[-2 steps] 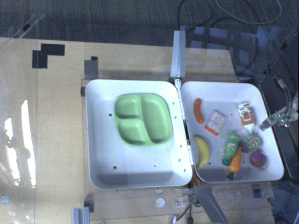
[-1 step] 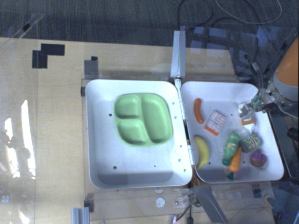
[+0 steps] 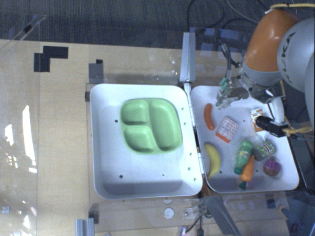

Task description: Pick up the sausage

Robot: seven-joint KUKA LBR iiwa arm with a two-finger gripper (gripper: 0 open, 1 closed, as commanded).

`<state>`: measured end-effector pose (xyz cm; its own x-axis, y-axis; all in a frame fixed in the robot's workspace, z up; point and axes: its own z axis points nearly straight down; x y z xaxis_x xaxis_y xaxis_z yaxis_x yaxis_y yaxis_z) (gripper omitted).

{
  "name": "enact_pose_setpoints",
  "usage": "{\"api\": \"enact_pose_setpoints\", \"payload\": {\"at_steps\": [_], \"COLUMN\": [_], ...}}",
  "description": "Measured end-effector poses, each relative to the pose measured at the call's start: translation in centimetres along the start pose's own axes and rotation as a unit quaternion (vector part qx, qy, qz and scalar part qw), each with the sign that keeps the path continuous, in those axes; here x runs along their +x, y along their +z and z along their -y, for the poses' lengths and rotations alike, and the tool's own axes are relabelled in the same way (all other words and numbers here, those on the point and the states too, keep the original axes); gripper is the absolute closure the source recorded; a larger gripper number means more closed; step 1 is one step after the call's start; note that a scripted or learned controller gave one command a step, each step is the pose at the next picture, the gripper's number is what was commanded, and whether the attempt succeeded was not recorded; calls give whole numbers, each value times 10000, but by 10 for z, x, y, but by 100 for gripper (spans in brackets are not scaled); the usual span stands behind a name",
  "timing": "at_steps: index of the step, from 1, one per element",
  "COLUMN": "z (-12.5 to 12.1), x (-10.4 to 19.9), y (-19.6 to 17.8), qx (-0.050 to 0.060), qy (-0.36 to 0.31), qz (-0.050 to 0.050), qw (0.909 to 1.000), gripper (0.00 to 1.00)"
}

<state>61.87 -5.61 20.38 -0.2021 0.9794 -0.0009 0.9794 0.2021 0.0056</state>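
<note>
The sausage (image 3: 209, 117) is a short red-orange link lying lengthwise near the left wall of the right bin (image 3: 290, 181). It lies free on the bin floor with nothing touching it. My gripper (image 3: 228, 96) hangs over the back of the same bin, a little up and to the right of the sausage's far end and apart from it. Nothing is visibly held in it.
The right bin also holds a banana (image 3: 213, 159), a red-and-white packet (image 3: 227, 129), a green bottle (image 3: 242, 155), a carrot (image 3: 247, 170), a small can (image 3: 266, 149), a purple item (image 3: 271, 167) and an orange carton (image 3: 257, 117). A green divided plate (image 3: 150, 124) sits in the left bin (image 3: 106, 181).
</note>
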Motion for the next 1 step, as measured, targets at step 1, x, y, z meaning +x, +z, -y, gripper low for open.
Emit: {"api": "enact_pose_setpoints", "payload": {"at_steps": [1], "z": [59], "x": [52], "y": [19], "qx": [13], "qy": [202], "qz": [-4], "qw": [9998], "gripper": [100]}}
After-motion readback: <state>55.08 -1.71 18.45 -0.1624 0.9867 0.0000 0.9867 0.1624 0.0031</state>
